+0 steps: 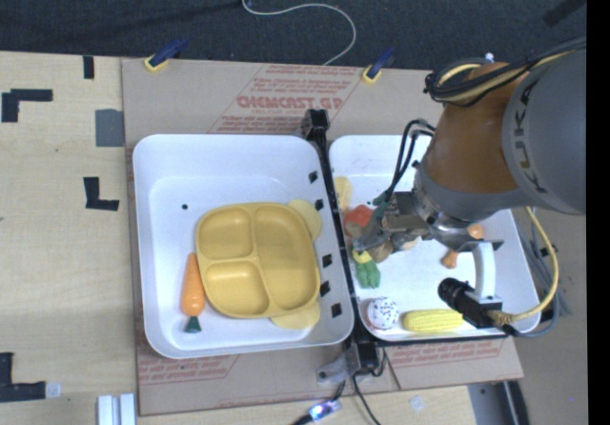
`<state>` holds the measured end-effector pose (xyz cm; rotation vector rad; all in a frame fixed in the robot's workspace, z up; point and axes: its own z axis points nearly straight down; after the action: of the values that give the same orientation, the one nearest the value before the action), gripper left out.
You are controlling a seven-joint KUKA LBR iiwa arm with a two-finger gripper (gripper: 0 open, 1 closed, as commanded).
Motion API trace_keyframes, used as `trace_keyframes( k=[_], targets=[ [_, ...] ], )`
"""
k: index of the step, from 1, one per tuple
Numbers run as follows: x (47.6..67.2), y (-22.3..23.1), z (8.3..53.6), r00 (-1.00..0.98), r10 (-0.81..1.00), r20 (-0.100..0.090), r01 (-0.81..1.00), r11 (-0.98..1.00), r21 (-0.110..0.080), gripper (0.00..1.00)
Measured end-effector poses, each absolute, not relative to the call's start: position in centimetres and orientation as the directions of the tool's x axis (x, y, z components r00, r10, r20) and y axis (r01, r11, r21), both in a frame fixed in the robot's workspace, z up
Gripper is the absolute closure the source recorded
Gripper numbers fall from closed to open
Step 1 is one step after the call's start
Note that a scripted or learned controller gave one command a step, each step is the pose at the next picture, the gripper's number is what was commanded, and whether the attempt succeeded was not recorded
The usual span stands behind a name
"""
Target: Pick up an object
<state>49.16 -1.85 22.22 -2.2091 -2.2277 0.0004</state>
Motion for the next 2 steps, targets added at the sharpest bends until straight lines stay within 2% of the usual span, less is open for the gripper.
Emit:
trace_keyframes(
  k=[1,2],
  targets=[
    [49.2,4.0,21.5,-0.008,1.0,0.002,1.0,0.008,-0.004,1.0],
    [48.4,7.0,23.5,-0.006,1.0,0.001,1.0,0.006,-0.002,1.0]
  ],
)
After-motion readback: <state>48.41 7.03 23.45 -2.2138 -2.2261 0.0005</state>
